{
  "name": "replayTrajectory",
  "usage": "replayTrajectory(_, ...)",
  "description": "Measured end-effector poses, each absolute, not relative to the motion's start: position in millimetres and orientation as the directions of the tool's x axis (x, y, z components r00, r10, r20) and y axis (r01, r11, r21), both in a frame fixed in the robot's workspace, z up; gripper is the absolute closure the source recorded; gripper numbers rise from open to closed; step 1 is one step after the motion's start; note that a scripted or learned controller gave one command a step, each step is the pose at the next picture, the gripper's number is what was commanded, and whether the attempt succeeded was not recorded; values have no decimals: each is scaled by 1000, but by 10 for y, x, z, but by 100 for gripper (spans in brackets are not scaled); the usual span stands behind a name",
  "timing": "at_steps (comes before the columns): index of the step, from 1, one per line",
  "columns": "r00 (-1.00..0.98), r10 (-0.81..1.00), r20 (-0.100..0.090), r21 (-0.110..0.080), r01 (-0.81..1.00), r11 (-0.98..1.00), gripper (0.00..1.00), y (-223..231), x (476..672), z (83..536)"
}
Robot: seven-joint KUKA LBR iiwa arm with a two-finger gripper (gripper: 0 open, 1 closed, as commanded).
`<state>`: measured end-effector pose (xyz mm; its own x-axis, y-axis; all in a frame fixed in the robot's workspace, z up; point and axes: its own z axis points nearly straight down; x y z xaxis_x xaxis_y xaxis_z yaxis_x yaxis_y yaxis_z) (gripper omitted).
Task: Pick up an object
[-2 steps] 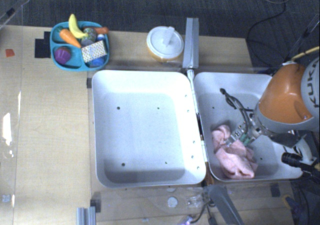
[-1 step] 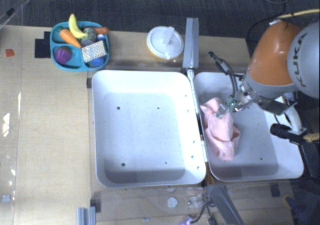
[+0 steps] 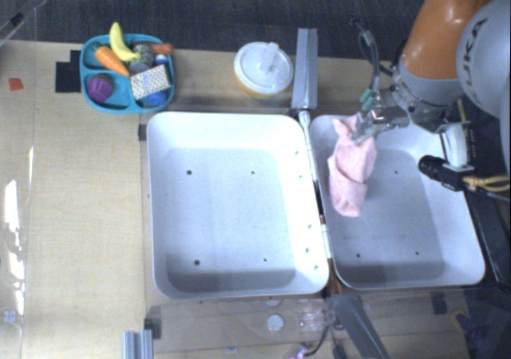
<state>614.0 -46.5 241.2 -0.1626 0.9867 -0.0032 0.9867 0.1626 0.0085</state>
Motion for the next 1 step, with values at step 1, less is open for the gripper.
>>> replayTrajectory(1,-305,952,-3,5,952,305,100,-746,6655,1880)
